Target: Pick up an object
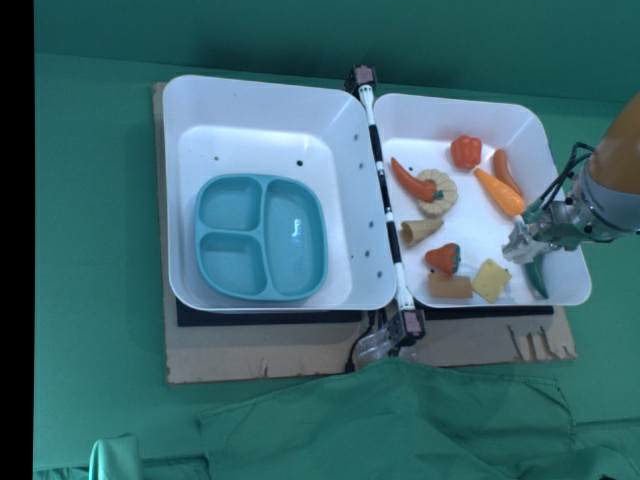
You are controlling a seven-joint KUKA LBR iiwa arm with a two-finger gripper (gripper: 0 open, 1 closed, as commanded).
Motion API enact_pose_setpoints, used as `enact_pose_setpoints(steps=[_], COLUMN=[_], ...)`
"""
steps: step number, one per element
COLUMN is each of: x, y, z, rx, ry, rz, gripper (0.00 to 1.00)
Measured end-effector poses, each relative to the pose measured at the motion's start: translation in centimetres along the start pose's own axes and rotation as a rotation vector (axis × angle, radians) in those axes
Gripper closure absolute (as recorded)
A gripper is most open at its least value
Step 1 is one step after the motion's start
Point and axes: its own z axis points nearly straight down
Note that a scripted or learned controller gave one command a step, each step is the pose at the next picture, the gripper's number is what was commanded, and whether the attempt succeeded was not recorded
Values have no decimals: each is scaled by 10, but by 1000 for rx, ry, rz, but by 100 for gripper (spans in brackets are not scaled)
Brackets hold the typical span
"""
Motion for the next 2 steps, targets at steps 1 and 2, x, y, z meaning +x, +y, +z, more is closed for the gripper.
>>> enact_pose_setpoints(steps=[1,2], x=[-1,0], y=[5,-1], z=[31,23], rx=[-24,-5], ry=[-10,-3], rz=[-5,-3], gripper=[100,100])
